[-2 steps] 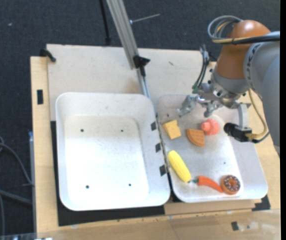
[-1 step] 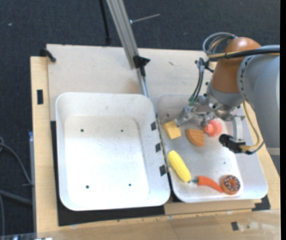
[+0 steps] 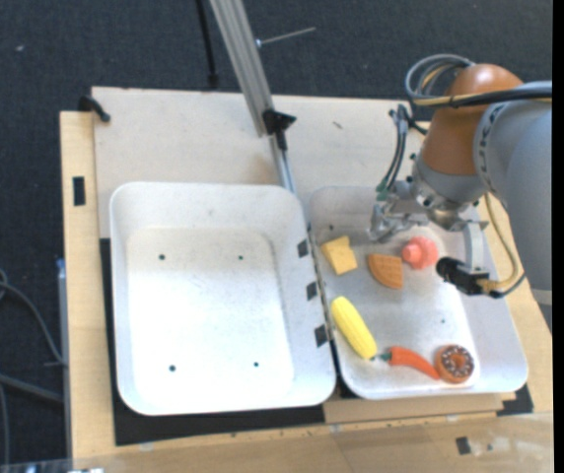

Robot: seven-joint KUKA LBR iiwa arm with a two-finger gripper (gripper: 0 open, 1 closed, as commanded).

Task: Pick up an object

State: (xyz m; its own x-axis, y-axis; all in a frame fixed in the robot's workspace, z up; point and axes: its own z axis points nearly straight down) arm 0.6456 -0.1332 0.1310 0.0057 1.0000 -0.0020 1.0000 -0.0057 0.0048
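Hovering low over the far part of the right bin (image 3: 489,363), the gripper (image 3: 392,221) sits just beside a small cluster of toy food — no object is seen between its parts, and from this slanted view I cannot tell its state. Judged step: approach, grasp not yet made.

Candidates nearest the gripper: a pink rounded piece (image 3: 421,253), an orange-brown wedge (image 3: 387,270) just beside it, and a yellow block (image 3: 339,255) close to the bin's left wall. The pink piece looks smooth and domed, so it may slip; the block has flat faces and looks the easier hold.

Toward the near edge lie a yellow corn cob (image 3: 354,327), a carrot (image 3: 412,361) and a brown ring-shaped donut (image 3: 456,362) — the carrot tip touches or nearly touches the donut.

Next move calls for centring over one item, descending and closing on it without nudging its neighbours. Left bin (image 3: 124,264) sits alongside on the desk (image 3: 183,136).
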